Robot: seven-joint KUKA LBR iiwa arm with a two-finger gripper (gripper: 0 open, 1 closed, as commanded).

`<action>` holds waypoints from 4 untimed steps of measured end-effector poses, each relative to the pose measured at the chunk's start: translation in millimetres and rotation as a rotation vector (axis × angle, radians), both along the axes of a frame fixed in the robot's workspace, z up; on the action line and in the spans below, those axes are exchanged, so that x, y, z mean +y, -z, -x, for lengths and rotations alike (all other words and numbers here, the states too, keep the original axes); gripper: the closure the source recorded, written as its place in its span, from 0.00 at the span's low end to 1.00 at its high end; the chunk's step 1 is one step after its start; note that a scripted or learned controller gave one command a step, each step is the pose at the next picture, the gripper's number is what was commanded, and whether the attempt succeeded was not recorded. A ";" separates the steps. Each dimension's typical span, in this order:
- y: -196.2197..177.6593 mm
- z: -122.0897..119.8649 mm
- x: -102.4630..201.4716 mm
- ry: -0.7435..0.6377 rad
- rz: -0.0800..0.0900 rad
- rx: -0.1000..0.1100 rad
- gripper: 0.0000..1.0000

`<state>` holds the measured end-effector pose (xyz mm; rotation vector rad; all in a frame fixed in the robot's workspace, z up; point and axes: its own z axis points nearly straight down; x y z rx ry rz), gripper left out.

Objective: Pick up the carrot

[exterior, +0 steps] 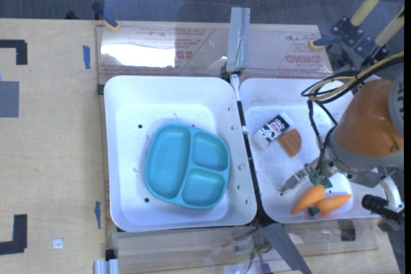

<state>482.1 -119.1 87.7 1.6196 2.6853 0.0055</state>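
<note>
Right white bin [270,202]: carrot [309,197] just below hand [313,174].

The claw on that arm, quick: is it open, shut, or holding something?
Gripper: down in the right bin at the carrot; whether it is open, shut or holding the carrot cannot be told.

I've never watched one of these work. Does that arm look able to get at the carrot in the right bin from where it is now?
Probably yes. The gripper already hangs right over the carrot near the right bin's front edge. Nothing lies on top of it, and the small carton and brown piece sit apart.
</note>
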 end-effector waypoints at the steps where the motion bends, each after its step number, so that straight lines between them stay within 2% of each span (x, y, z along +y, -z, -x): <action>1: 0.6 0.4 -46.9 0.200 0.000 -0.001 0.00; 2: 0.2 0.3 -10.9 0.188 0.000 0.000 0.00; 3: 0.8 1.0 -66.9 0.185 0.003 -0.001 0.00; 4: 0.1 0.0 -2.0 0.111 -0.002 0.000 0.00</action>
